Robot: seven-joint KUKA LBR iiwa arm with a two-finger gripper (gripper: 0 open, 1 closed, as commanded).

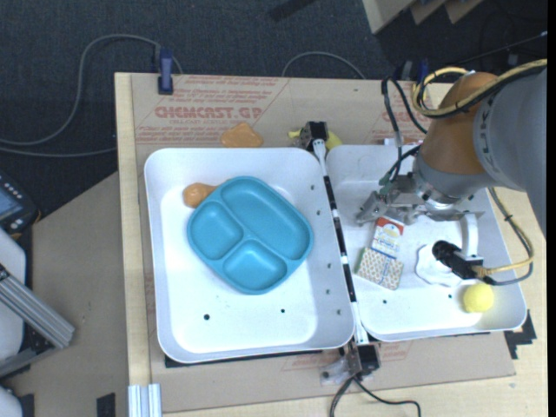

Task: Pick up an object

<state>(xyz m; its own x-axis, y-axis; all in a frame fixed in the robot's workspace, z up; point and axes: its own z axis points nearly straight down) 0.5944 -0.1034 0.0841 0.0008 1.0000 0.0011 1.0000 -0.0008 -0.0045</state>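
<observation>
Grey metal with an orange band above the wrist, the arm [486,137] reaches in from the right of the view and brings the claw [395,211] low over the right bin [408,327], near that bin's far left part. We cannot tell whether the claw is apart or together, since the wrist covers much of it from above, and we see nothing clamped in it. Just below the claw in the view, toward the near edge, lies a small carton [384,252], white with a red top and a blue pattern, lying flat and slightly tilted; its red end points at the claw, and we cannot tell if the two touch. Further below and to the right of the claw, near the bin's near right corner, sits a yellow ball [477,299], apart from the carton. Well to the left of the claw, in the left bin [174,320], rests a blue divided plate [249,233], with a small orange piece [197,195] touching its far left edge
</observation>
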